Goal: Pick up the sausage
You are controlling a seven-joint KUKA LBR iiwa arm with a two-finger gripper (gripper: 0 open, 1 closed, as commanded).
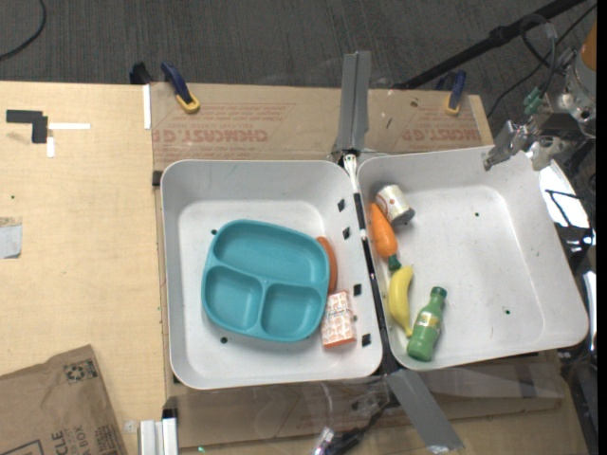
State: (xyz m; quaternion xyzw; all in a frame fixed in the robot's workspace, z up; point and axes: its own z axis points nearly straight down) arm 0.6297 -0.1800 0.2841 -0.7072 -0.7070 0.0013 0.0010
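Camera view, read from the left: bare wooden bench [76, 254] with a cardboard sheet [57, 406] at its lower corner, then the left bin [180, 282]. A teal divided plate [264, 281] lies flat in the middle of that bin and takes up most of its floor. Along the plate's right rim a thin orange-red curve shows, which I take to be the sausage [328, 262]; most of it seems tucked against or under the rim, so little of its surface is free. Just below it a small orange-and-white carton [339, 320] stands beside the plate's lower right corner, near the bin's wall.

Across the divider, the right bin [531, 254] has its things crowded along the left wall, probably because they slid or were dropped there: a small tin can [395, 204] on its side, a carrot [382, 235] just below it, a banana [401, 297] under that, and a green bottle [426, 324] lying tilted beside the banana. The rest of that bin's floor is bare.

At the far right, the gripper [517, 140] hangs above the right bin's upper right corner, well apart from the sausage and from every object. It carries nothing; whether it is spread or closed I cannot tell at this size. Reaching the sausage will likely call for crossing both bins and coming down in the narrow strip between plate and wall.
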